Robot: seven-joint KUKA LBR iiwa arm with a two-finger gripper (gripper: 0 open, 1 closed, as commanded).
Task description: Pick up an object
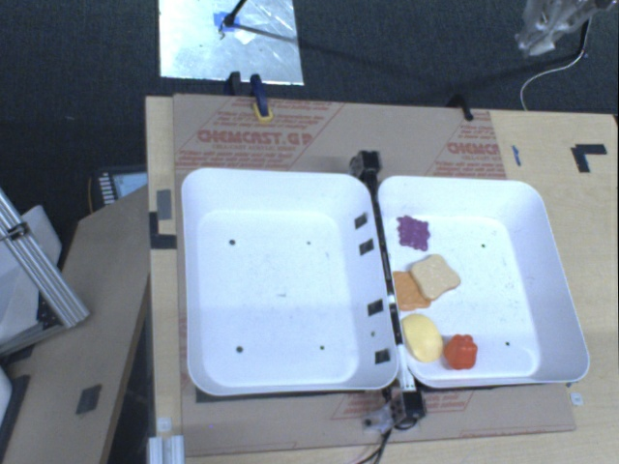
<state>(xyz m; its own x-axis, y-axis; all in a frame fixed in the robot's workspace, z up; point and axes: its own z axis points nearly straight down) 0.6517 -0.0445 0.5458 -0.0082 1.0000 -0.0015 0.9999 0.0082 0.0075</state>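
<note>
Where the camera view looks down on the bench, the right bin (542, 259) holds all the objects along its left side — purple piece (413, 231), bread slice (436, 276) overlapping an orange piece (406, 293), yellow lump (422, 337) beside a red pepper (460, 352). The left bin (271, 278) sits alongside. The gripper's state cannot be told.

The tabletop (542, 143) is covered by a brown printed cardboard sheet (290, 133). Directly on it sit two shallow white bins, touching edge to edge: the left bin (193, 278) toward 9 o'clock, the right bin (551, 259) toward 3 o'clock.
</note>
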